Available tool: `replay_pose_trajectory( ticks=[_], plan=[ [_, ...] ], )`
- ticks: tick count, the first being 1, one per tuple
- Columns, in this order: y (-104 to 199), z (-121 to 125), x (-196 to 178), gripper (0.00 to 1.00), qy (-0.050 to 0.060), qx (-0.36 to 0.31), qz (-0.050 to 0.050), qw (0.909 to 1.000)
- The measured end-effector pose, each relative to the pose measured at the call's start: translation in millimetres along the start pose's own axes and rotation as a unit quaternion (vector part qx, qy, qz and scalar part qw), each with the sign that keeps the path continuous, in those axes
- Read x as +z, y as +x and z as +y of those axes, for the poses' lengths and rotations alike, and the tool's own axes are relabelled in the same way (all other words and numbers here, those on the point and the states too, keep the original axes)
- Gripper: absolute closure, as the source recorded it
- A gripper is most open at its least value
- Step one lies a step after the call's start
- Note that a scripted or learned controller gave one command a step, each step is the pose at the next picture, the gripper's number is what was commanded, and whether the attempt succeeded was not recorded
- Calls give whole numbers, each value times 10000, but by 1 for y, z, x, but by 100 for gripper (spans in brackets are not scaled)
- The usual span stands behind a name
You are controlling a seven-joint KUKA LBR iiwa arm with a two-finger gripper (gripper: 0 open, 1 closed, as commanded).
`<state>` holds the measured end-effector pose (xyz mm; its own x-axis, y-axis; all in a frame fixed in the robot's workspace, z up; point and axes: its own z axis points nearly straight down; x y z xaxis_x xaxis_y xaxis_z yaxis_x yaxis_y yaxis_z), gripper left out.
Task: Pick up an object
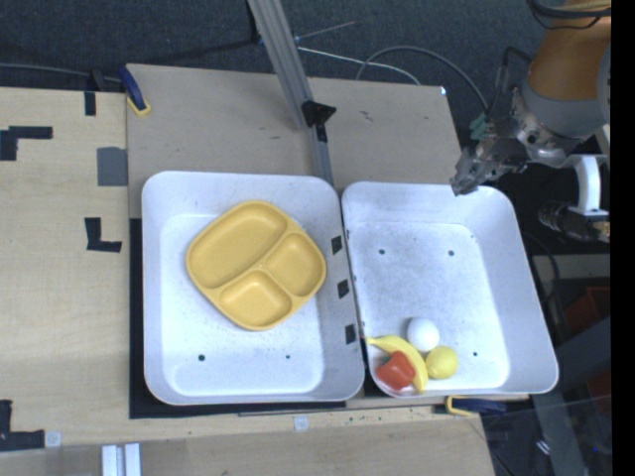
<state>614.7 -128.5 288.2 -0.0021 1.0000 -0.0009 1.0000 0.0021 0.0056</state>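
Observation:
In the right bin (496,266), at its near left corner, lie a white ball (423,333), a small yellow round fruit (442,362), a yellow banana (402,349) and a red piece (396,371), all bunched together. My gripper (464,184) hangs over the bin's far right corner, well away from that cluster, its dark fingertips close together with nothing visible between them. The arm comes in from the upper right.
The left bin (174,365) holds a yellow divided plate (255,264) with three compartments. A metal pole (283,48) slants down to the gap between the bins. Cables (397,62) trail over the bench behind the right bin.

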Motion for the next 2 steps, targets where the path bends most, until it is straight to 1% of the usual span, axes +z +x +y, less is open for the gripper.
replay_pose_trajectory(
  ticks=[1,2],
  plan=[
    [47,7,4,100,29,1,4,10000],
    [95,5,27,100,42,-15,6,10000]
  ],
)
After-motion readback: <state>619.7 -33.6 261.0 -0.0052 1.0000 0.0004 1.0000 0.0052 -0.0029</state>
